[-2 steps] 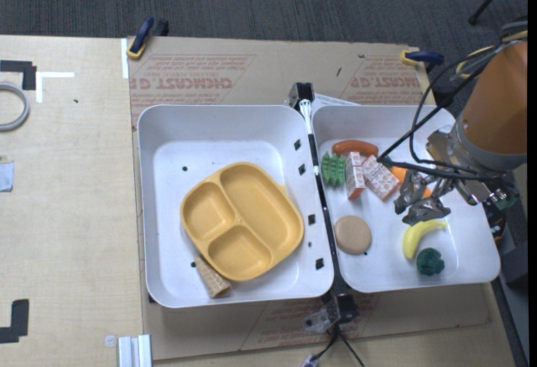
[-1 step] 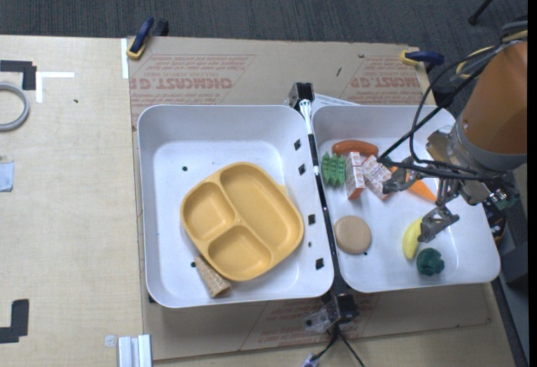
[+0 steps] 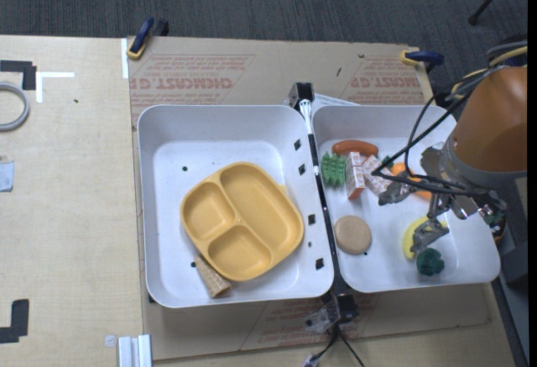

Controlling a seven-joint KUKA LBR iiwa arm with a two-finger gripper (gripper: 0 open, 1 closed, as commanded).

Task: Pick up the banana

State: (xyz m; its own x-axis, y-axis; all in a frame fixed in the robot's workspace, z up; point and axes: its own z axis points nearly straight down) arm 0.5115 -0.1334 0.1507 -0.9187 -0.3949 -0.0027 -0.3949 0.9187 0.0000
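Dark green broccoli-shaped toy [image 3: 430,263] is observed at the right bin's [image 3: 470,269] front, just beside the yellow banana [image 3: 410,238]. Above the banana the gripper [image 3: 430,228] is positioned; its finger state cannot be determined.

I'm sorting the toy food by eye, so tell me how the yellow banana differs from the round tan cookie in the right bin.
The yellow banana is elongated and curved, while the round tan cookie is a flat disc. The banana is bright yellow; the cookie is dull tan. The banana is partly covered by the gripper just above it, while the cookie lies fully exposed. Both rest on the floor of the right white bin.
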